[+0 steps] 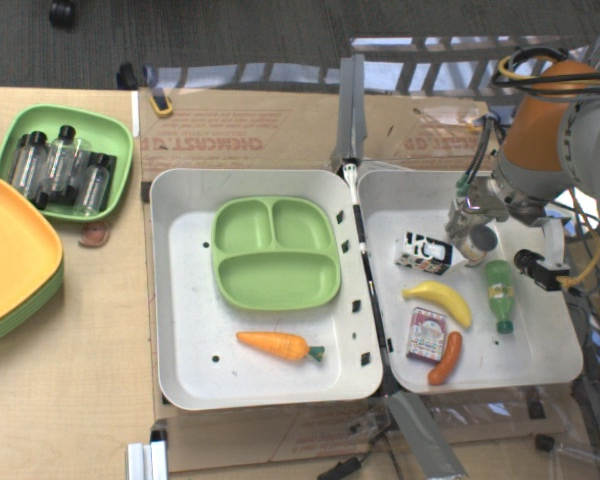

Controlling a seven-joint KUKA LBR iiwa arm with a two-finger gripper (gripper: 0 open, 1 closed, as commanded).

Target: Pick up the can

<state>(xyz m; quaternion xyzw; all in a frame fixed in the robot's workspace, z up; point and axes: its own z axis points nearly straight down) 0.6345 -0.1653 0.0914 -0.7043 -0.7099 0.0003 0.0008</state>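
Sausage point(445, 358) nearest camera; can point(477, 242) directly beneath fingers point(467, 220) (right bin point(540, 368)); fingers' opening, grip indiscernible.

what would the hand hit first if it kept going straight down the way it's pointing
Most likely the can, which sits right under the hand in the right bin. Depth is hard to judge from this slanted view, so it may already be touching it.
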